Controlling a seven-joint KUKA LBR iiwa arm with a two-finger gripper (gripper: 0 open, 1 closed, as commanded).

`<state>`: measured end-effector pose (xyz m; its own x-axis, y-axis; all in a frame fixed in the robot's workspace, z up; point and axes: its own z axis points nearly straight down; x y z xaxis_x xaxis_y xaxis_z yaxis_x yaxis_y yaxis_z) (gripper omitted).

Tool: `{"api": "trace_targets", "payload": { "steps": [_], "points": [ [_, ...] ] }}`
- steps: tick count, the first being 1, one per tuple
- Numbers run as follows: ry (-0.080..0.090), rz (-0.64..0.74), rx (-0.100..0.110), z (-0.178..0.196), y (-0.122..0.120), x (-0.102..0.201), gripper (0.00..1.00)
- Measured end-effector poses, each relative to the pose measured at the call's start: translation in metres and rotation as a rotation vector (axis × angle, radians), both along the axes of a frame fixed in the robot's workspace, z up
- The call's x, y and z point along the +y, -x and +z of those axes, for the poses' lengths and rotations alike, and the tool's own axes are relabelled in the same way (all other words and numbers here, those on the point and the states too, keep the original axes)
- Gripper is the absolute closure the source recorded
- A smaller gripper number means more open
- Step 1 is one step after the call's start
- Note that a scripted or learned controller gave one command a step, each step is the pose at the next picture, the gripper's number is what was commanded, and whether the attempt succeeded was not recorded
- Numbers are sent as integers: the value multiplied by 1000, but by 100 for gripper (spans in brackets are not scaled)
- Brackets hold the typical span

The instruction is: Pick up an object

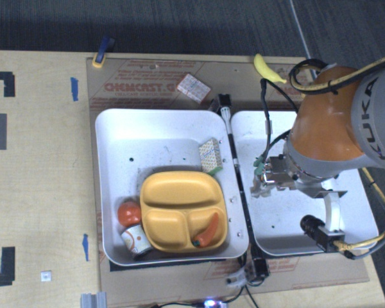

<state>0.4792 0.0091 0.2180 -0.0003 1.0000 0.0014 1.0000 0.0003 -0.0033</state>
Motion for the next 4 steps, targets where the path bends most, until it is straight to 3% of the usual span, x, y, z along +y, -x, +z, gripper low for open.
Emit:
{"api": "trace_targets", "payload": {
  "steps": [1, 3, 4],
  "points": [
    [1, -2, -1, -23, 0, -83, 100],
    [2, -2, -10, -3, -3, -83, 100],
    [2, 2, -7, 0, -1, -50, 100]
  ]
}}
